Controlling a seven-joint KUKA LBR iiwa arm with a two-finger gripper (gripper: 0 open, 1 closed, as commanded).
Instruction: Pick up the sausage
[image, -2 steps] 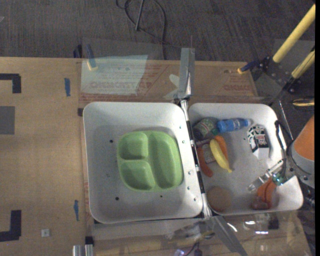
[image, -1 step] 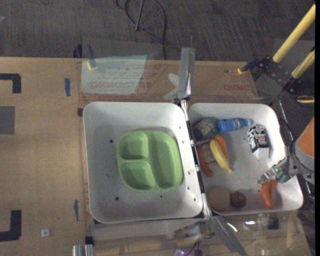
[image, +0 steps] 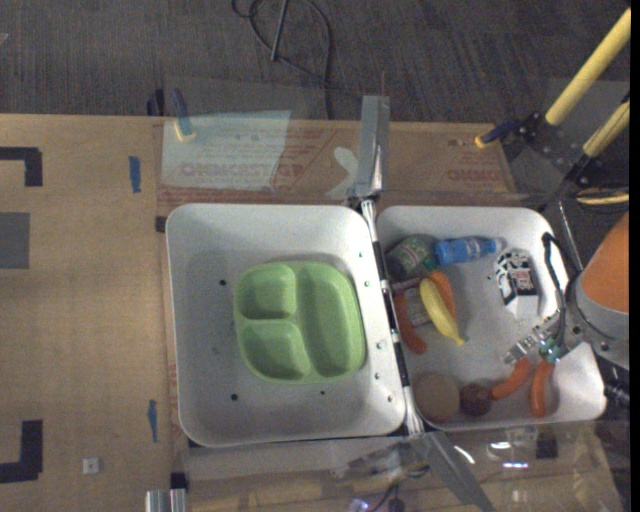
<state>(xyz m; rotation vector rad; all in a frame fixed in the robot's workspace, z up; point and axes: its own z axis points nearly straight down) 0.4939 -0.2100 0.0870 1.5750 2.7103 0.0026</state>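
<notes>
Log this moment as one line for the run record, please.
task: pick up sausage | gripper: low in right bin, near front right corner | sausage: lying on bin floor under gripper | green tray: in left bin

Arm (image: 610, 290) cut off at right (tool (image: 535, 348) blurred).

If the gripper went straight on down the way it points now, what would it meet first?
Most likely the sausage, the orange-red piece lying right under the gripper near the right bin's front corner. A second orange piece lies beside it, and depth is hard to judge from above.
</notes>
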